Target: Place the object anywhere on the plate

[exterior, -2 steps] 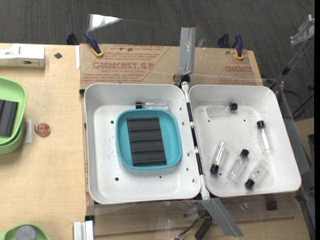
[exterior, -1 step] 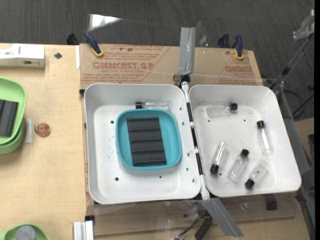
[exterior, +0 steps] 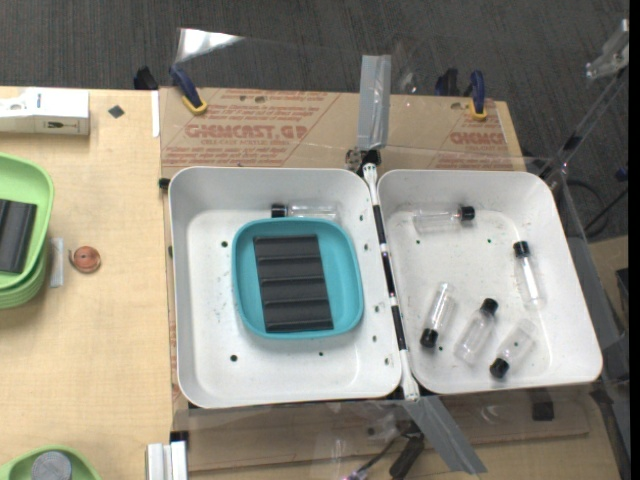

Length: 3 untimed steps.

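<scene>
Gripper state cannot be told; clear black-capped vials (exterior: 435, 316) - five loose in right bin (exterior: 560, 208), a sixth vial (exterior: 300, 211), seemingly, in left bin (exterior: 200, 353) just behind teal plate (exterior: 245, 273) - plate mid-bin, bearing black ribbed insert (exterior: 292, 283).

Teal plate (exterior: 248, 303) in left bin; clear black-capped vials (exterior: 436, 315) scattered in right bin.

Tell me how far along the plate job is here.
Nothing looks placed yet: the teal plate in the left bin carries just its dark ribbed insert. One vial lies beside the plate, off it. Five vials, e.g., lie loose in the right bin. Picking and placing remain.
</scene>
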Tool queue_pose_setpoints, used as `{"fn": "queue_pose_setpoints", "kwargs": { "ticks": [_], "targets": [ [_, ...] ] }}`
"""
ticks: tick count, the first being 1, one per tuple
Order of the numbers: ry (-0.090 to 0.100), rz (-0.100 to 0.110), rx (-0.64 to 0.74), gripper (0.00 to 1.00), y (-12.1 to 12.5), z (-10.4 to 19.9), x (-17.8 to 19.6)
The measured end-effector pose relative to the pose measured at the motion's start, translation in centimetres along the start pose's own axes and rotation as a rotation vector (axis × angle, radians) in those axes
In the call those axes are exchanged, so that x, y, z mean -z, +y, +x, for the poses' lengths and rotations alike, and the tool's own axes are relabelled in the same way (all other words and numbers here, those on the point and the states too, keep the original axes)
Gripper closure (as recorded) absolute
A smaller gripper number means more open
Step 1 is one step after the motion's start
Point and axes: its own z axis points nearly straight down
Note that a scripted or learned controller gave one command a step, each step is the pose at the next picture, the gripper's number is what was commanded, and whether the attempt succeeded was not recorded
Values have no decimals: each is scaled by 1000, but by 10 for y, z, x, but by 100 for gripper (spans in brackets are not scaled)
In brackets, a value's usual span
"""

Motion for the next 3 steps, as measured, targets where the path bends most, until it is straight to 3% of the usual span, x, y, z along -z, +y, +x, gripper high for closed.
{"fn": "queue_pose_setpoints", "kwargs": {
  "ticks": [3],
  "targets": [
    [0, 0, 0, 0, 0, 0, 0]
  ]
}}
